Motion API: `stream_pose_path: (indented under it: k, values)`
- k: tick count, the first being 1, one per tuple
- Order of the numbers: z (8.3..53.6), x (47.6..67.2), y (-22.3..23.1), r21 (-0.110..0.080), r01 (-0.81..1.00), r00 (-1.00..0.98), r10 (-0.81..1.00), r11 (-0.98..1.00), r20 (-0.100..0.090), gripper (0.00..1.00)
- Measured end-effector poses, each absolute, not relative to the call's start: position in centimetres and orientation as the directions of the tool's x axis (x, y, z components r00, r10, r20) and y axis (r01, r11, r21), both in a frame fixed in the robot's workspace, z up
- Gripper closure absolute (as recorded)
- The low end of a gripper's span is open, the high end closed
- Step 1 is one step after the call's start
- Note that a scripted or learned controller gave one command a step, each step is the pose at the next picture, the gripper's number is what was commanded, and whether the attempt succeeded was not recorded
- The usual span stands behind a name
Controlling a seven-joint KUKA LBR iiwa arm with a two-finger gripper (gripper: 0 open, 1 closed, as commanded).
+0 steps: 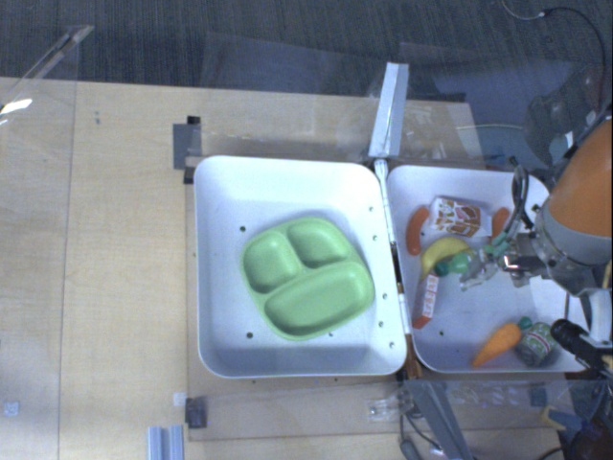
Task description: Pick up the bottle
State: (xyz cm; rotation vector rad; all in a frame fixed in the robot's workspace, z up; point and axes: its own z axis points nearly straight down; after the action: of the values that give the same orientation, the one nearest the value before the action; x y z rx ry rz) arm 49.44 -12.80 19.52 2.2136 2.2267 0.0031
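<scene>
We see lots of room in the left bin [215,257] around the green tray [306,278] in its middle. The right bin [450,348] is crowded: a small carton [454,217], a banana [442,253], a bottle [428,295] and a carrot [496,344] sit close together. The bare floor at its front middle is free.

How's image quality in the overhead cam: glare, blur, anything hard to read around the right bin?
Camera view: even, soft lighting, faint shadow under the green tray; glare streaks from clear panels at the left bench edge. Overall slightly soft. Right bin items are small and cluttered; the pincer region is blurred, so the bottle is hard to single out.
</scene>
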Motion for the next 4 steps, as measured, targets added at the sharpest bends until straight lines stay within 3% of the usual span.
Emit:
stream_pose_path:
  k: [1, 2, 3, 4]
  values:
    - [12.2, 50.9, -12.9, 0.005, 0.991, -0.130, 0.991, 0.130, -0.001, 0.00]
    - [9.7, 52.0, -10.5, 0.017, 0.858, -0.513, 0.858, 0.513, -0.020, 0.00]
    - [16.6, 48.9, -10.5, 0.007, 0.761, -0.649, 0.761, 0.649, -0.006, 0.00]
    - [9.0, 49.2, -12.9, 0.007, 0.464, -0.886, 0.464, 0.886, -0.012, 0.00]
